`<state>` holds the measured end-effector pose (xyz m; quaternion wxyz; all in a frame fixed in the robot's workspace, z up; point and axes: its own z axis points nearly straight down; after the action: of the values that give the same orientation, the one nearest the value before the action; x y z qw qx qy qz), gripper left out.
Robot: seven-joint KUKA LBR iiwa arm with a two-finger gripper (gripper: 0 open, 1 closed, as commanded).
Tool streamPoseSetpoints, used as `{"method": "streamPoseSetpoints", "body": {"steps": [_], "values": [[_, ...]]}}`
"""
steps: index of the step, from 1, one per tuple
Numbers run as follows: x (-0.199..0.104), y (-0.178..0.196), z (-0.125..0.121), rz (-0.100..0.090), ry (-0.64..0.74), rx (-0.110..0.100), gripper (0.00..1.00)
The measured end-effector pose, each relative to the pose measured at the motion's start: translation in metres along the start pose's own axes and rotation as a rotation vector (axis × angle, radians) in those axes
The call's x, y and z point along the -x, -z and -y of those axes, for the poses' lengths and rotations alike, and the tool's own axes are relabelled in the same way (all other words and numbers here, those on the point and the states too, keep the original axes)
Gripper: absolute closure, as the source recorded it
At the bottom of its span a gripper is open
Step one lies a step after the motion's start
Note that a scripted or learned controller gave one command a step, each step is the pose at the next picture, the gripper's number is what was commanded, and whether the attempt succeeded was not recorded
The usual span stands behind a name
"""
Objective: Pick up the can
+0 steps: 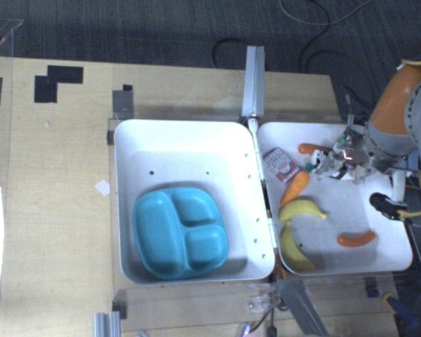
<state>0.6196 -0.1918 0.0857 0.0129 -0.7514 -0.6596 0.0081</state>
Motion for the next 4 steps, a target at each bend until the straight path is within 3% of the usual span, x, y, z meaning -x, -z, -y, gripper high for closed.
{"method": "streamPoseSetpoints", "body": {"steps": [1, 2, 3, 4], "values": [[-0.001, 0.008, 0.000, 0.004, 0.007, 0.002, 1.00], [-0.028, 0.046, 0.080, 0.012, 0.396, 0.035, 1.00], [0.008, 0.082, 0.015, 0.014, 0.393, 0.037, 1.00], [0.020, 0.002, 0.050, 0.017, 0.513, 0.041, 1.00]]}}
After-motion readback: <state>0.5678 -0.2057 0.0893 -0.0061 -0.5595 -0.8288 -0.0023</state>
